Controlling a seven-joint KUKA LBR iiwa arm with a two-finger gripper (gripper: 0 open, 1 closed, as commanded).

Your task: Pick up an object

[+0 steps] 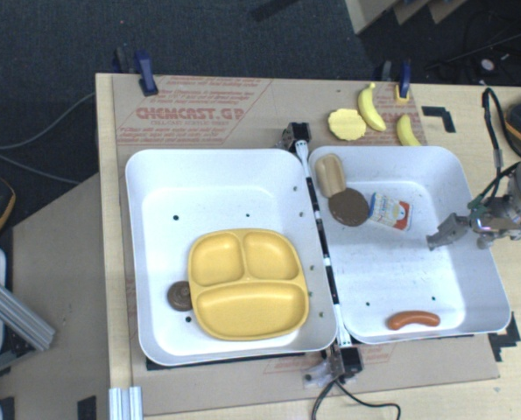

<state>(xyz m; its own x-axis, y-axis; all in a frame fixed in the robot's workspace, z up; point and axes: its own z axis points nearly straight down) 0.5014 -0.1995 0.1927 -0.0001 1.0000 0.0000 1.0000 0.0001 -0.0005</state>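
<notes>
yellow divided plate [245,283] in left bin [155,182], sausage [412,320] in right bin [444,169], claw [457,230] at right

At the right of the camera view, the gripper [448,233] is a small assembly of dull grey metal, its one clearly visible finger [444,232] a short, angular grey piece with a darker tip. Behind it sits a blockier grey wrist body [498,221] with a small greenish spot and thin dark cables [492,138] looping up from it (they curve in a long arc). Near the frame's edge, an orange band [516,128] shows on the arm.
</notes>
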